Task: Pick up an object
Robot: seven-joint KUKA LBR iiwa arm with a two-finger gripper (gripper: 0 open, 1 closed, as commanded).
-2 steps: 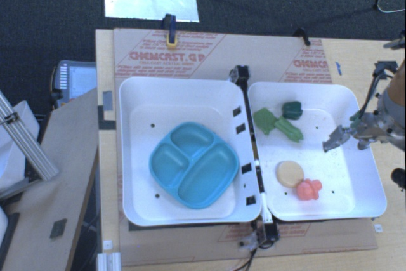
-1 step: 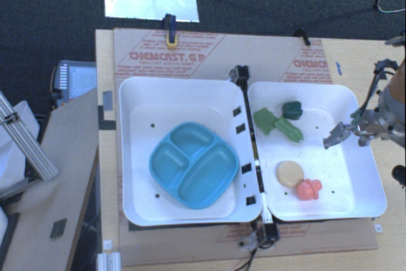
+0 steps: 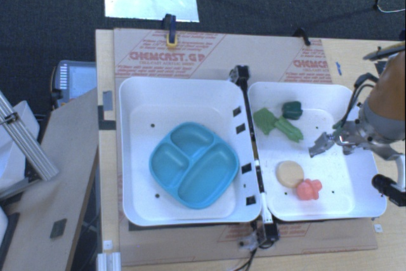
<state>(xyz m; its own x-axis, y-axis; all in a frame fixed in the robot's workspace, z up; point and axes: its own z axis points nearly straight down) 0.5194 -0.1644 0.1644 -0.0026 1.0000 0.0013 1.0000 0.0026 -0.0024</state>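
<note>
The right bin [image 3: 365,200] holds four candidate objects. A tan disc [image 3: 290,173] lies flat toward the front, touching or just beside a pink figure [image 3: 309,189] on its front-right. Toward the back sit a light green piece [image 3: 276,124], elongated and lying on a diagonal from back-left to front-right, and a dark green piece [image 3: 292,110] just behind it.

The gripper [image 3: 319,147] hangs over the middle of the same bin, between the two groups. Nothing is seen between its tips; how far it stands open cannot be determined from this view (the tip reads as a single grey shape).

Governing relation: the tan disc lies just forward and left of the tip, and the near end of the light green piece just behind and left. Either is a short reach. In my judgement the disc is the nearer target, though its low profile may make it awkward to grip.

The left bin [image 3: 136,136] holds a blue divided plate [image 3: 193,165], well apart from the arm.
</note>
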